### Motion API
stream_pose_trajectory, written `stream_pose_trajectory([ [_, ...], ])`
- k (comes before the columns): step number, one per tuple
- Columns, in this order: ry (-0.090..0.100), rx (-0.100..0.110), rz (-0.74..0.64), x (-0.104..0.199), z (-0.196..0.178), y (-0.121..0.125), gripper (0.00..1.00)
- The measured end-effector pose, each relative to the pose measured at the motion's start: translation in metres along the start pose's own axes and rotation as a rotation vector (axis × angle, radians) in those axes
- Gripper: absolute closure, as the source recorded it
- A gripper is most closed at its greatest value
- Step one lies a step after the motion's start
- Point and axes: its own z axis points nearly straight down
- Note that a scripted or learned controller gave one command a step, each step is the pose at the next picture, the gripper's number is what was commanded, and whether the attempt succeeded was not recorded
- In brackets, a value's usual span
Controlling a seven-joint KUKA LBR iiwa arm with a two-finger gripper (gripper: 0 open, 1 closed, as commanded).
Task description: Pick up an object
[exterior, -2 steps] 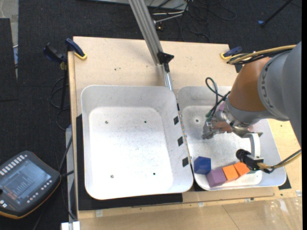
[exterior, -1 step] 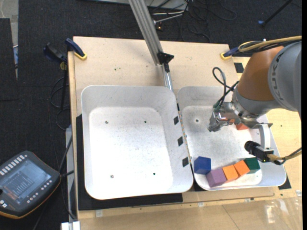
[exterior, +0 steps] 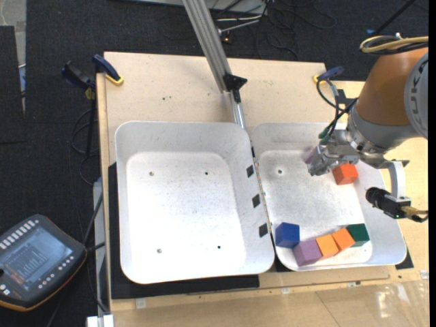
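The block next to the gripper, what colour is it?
Orange; the block sits beside the gripper in the camera view.

arm: grey KUKA arm with orange band (exterior: 390, 87) entering from the view's right, upper part | wrist: bent downward and leftward | pincer: two-finger metal pincer (exterior: 320, 162) hanging low, pointed down-left | finger state: blurred, cannot tell

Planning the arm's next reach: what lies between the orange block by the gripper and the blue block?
Only bare bin floor. The camera view shows nothing lying between the orange block and the blue block.
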Motion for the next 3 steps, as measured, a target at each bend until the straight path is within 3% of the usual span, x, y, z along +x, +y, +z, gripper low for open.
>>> stream_pose_trajectory([
  [1, 0.001, 0.004, 0.0, 0.0, -0.01, 0.001, 1.0],
  [3, 0.004, 0.004, -0.008, 0.122, -0.028, 0.015, 1.0],
])
